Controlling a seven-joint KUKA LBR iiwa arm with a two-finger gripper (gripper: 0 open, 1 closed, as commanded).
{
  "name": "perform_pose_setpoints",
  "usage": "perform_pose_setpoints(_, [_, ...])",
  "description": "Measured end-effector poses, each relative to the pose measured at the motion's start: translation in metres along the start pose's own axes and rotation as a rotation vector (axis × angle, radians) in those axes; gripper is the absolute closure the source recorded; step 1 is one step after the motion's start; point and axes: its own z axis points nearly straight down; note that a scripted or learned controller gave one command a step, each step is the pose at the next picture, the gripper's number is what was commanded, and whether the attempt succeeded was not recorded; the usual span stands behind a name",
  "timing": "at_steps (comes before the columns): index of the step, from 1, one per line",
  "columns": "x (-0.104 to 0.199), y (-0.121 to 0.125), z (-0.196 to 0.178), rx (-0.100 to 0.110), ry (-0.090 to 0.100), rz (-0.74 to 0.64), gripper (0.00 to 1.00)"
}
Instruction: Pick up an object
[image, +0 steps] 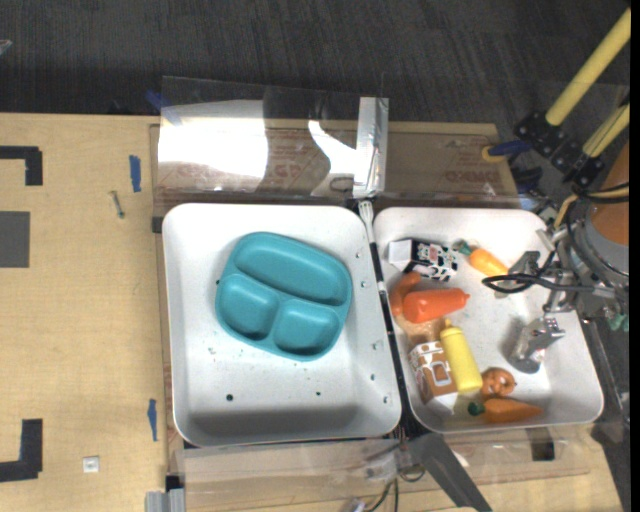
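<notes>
Gripper (530, 345) hangs over bare floor in the right bin (560, 300), nothing between its fingers; can't tell if the jaws are open or closed from this angle. Candidates sit in a cluster at the bin's left: yellow bottle (461, 361), orange cone (434, 302), carrot (508, 408), all probably light, hard, slick plastic toys. I'd go for the bottle, pinched across its narrow body at mid-length; the carrot lies against the bin's near wall, awkward.

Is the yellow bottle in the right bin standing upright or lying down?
Lying down. The yellow bottle lies lengthwise on the floor of the right bin, with its whole side showing, beside the brown carton.
</notes>
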Motion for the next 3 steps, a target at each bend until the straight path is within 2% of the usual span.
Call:
perform_pose_setpoints(1, [0.013, -0.034, 0.124, 0.001, -0.003, 0.169, 0.00])
perform_pose_setpoints(2, [0.011, -0.034, 0.113, 0.002, -0.009, 0.166, 1.00])
perform_pose_setpoints(3, [0.012, -0.033, 0.113, 0.002, -0.008, 0.166, 0.00])
